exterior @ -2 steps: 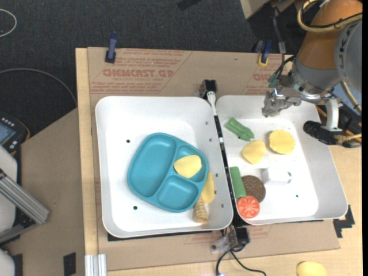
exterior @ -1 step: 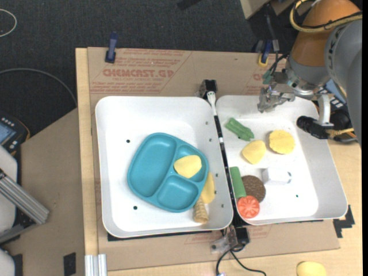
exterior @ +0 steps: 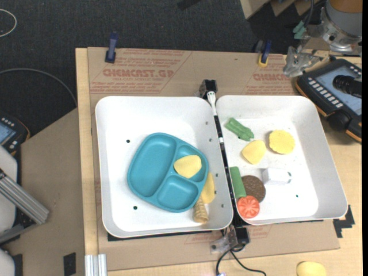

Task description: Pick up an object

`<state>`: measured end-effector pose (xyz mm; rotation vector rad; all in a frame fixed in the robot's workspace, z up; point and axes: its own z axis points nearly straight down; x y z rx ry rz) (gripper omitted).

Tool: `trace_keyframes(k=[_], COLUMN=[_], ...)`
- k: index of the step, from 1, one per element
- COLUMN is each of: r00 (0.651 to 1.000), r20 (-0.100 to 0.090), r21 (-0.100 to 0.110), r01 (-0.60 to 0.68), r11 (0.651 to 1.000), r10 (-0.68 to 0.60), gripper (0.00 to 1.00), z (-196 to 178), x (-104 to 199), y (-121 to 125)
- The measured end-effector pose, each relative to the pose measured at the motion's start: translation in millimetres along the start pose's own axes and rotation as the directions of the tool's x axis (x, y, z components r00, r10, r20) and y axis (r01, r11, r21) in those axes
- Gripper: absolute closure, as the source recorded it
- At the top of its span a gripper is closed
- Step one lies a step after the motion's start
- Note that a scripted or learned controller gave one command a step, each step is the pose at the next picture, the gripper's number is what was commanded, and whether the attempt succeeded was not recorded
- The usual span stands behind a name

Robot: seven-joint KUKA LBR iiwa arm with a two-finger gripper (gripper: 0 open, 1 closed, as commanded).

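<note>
Up at the counter's far right corner the claw hovers, grip unreadable, with the right bin's toys lying below-left, green pod nearest.

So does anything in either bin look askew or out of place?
Mostly tidy. In the left bin the blue tray sits skewed to the bin's walls, and an ice-cream cone lies on its side, wedged between the tray and the wall. Nothing looks spilled or broken.
</note>
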<state>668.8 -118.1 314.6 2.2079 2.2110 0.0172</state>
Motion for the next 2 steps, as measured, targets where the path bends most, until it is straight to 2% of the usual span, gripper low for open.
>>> trace_keyframes(k=[1,2], r00=[1.0,1.0], r20=[0.002,-0.004], r21=[-0.003,0.024], r01=[-0.004,-0.008], r11=[1.0,1.0], r10=[0.004,0.008], gripper=[1.0,1.0], z=[-203,-148], x=[-20,-66], y=[-74,-123])
